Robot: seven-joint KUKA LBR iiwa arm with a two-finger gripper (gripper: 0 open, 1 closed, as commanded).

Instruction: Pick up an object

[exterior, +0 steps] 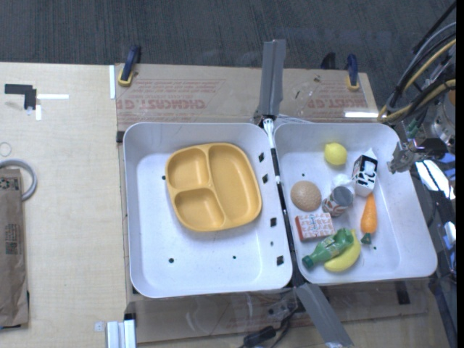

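A brown paper bag [12,245] is seen lying at the far left of the bench, at nine o'clock from the bins. Next comes the left bin [145,267], in which a yellow divided plate [214,185] with three compartments is laid slightly above the middle, tilted a little out of square with the bin's walls. A grey divider post [272,78] is seen rising at twelve o'clock from the seam where the two bins meet.

In the right bin [406,256] the objects are gathered in its left and middle part. A tan ball [306,195] is placed near the left wall; at six o'clock from it a small red-and-white box [315,226] is laid flat. A green bottle [328,248] is found at five o'clock from the box, touching a banana [344,258] that lies just below it. A small grey-topped can [338,199] is set just beside the ball at three o'clock. A lemon [335,154] is seen at twelve o'clock from the can, and a black-and-white carton [365,172] is tilted at four o'clock from the lemon. An orange carrot [369,215] is laid at six o'clock from the carton.

The gripper [403,158] is seen over the bin's right rim, at three o'clock from the carton and apart from every object. Nothing is seen held by it, and whether it is apart or together cannot be told.
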